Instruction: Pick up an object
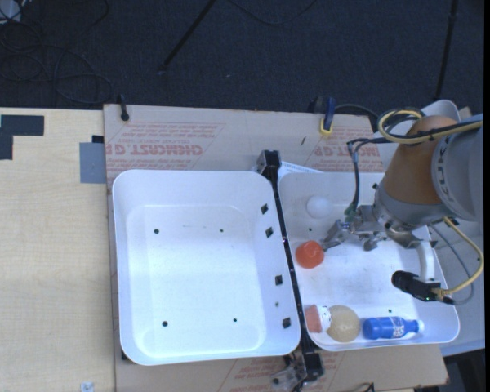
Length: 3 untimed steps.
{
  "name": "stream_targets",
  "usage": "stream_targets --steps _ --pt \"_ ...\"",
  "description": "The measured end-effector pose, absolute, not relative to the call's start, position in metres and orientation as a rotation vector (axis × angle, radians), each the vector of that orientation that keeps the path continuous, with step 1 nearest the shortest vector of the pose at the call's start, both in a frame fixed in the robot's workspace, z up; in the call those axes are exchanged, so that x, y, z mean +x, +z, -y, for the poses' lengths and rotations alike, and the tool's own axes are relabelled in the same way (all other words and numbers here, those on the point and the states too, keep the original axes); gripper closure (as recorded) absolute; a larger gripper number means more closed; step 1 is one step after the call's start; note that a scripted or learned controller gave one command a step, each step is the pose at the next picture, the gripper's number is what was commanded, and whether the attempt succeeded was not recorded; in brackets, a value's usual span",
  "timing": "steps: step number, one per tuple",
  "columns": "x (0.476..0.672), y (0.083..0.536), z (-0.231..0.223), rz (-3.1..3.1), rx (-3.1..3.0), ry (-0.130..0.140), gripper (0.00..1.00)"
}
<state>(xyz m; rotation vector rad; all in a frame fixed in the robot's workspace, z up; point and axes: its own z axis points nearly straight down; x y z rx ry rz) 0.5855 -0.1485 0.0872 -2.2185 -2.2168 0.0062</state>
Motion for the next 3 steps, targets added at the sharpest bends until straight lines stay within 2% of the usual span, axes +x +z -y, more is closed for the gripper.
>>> stream_targets --steps 1,2,3 --pt "0.588 0.088 0.217 2.22 -2.225 0.004 0.0" --pt "0.527 0.142 0.213 2.218 -2.222 0.003 0.0" --pt "0.529 0.149 0.214 2.213 -2.224 0.002 1.0"
